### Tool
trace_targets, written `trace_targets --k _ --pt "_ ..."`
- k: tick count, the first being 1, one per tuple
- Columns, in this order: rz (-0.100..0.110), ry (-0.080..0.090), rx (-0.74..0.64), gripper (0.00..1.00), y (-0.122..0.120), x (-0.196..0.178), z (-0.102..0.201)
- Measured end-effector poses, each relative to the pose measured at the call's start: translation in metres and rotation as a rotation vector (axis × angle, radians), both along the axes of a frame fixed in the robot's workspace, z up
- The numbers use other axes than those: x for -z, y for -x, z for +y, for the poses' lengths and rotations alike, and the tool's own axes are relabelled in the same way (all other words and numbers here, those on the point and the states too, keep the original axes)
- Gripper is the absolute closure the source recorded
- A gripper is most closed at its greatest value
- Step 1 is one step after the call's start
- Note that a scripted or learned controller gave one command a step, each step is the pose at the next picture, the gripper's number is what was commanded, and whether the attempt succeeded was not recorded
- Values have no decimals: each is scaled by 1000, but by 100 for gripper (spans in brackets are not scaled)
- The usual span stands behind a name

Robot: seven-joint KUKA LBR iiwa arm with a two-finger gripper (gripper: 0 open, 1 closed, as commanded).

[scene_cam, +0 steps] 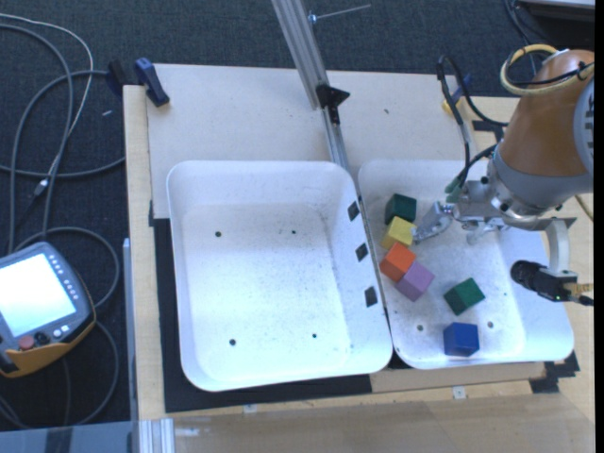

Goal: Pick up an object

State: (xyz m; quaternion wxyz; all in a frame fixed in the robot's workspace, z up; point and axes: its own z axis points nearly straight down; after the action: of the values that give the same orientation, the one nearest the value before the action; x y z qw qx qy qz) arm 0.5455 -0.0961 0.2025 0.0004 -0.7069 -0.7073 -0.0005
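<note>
The right bin (pixel 528 343) holds several small blocks. A dark green block (pixel 401 206) lies at the top of a cluster, with a yellow block (pixel 400 230) below it, then an orange block (pixel 397 260) and a pink-purple block (pixel 414 280). A second green block (pixel 463 295) and a blue block (pixel 461 339) lie apart, lower in the bin. My gripper (pixel 436 223) hangs low in the bin, just right of the yellow block, with nothing visibly between its fingers.
The left bin (pixel 189 253) sits beside the right one, with black clips along the shared wall. A metal pole (pixel 302 45) slants across the bench's back. A blue clamp (pixel 151 80) sits at the back left corner. A teach pendant (pixel 38 305) lies on the floor.
</note>
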Motion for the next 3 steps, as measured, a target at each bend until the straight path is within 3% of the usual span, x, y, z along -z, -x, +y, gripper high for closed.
trace_targets --k 1,2,3 --pt "7 -1 -1 0 -31 107 10" --pt "-7 1 -1 0 6 -2 15" --pt "-6 3 2 0 9 -43 -10"
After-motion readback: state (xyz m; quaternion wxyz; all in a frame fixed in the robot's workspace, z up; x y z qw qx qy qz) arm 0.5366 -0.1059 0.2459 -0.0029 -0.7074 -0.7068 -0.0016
